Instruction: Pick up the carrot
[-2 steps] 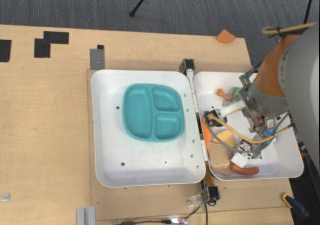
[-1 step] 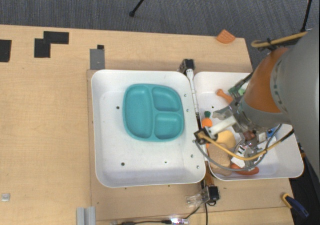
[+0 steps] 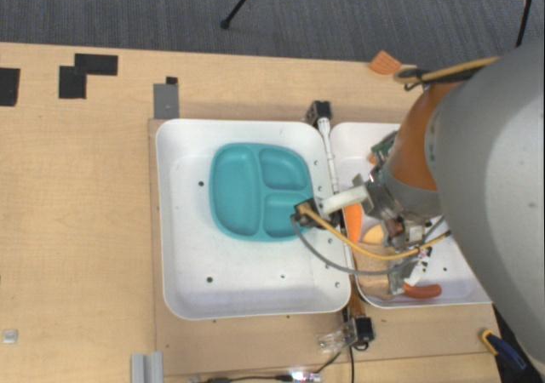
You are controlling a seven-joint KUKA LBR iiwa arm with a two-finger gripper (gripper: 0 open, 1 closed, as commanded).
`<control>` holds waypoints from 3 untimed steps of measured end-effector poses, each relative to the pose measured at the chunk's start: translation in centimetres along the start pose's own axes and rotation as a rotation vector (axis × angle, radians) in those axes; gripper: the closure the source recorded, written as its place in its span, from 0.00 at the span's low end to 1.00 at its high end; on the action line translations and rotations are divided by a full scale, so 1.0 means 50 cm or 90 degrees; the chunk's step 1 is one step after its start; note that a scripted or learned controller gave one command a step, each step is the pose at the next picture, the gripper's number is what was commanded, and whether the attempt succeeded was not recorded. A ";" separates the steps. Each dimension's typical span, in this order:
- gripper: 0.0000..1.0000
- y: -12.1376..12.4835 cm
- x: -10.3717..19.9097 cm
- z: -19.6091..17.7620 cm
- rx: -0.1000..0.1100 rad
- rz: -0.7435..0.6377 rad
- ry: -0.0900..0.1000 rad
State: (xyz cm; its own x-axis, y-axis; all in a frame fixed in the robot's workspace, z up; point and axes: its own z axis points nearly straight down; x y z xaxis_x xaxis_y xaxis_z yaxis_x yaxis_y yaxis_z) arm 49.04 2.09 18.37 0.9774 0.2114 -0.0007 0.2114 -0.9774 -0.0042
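Your carrot (image 3: pixel 352 221) lies in the right bin (image 3: pixel 353 147), close to its left wall, partly under the arm. The hand (image 3: pixel 398 245) hangs low over that bin, just right of the carrot; grip state can't be told. A teal divided tray (image 3: pixel 255 190) sits in the left bin (image 3: pixel 183 228).

Arm (image 3: pixel 477 168) and cables (image 3: pixel 328 241) over carrot (image 3: pixel 352 221)

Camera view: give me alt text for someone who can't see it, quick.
Seen from above, the grey arm with its orange band covers most of the right bin, where the carrot lies near the bin's left wall. The left bin holds a teal divided plate.
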 end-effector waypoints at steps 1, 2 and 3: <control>0.00 -0.028 0.000 0.001 0.000 -0.003 -0.001; 0.00 -0.027 0.000 0.000 0.000 -0.002 -0.001; 0.00 -0.027 0.000 0.000 0.000 -0.002 -0.001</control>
State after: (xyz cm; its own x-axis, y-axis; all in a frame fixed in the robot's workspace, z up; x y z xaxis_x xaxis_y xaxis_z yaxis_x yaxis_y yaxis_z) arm 48.76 3.39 18.36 0.9767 0.2146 -0.0015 0.2146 -0.9767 -0.0037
